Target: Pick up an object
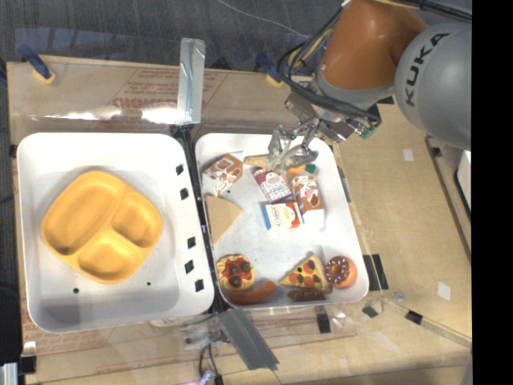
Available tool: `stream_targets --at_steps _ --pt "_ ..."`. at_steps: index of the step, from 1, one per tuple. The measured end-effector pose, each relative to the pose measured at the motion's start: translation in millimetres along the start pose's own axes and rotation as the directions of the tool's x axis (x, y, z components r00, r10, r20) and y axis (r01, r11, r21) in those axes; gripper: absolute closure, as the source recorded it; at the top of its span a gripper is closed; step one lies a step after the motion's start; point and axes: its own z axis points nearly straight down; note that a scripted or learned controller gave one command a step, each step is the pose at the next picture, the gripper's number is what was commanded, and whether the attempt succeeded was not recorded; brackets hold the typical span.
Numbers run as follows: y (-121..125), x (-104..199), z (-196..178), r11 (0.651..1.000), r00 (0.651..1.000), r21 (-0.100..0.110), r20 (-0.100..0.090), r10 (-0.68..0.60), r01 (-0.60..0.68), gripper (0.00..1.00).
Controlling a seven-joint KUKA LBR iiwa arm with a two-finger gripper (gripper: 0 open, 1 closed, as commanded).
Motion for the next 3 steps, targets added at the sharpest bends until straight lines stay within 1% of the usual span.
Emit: stream_targets --at_steps 1,3 --pt "-27.2 29.3 -80.3 0.976 0.976 0.013 0.007 0.219 -0.219 1.0" --pt "-27.0 26.0 -101.8 0.977 0.977 0.016 0.011 0.212 -0.212 1.0"
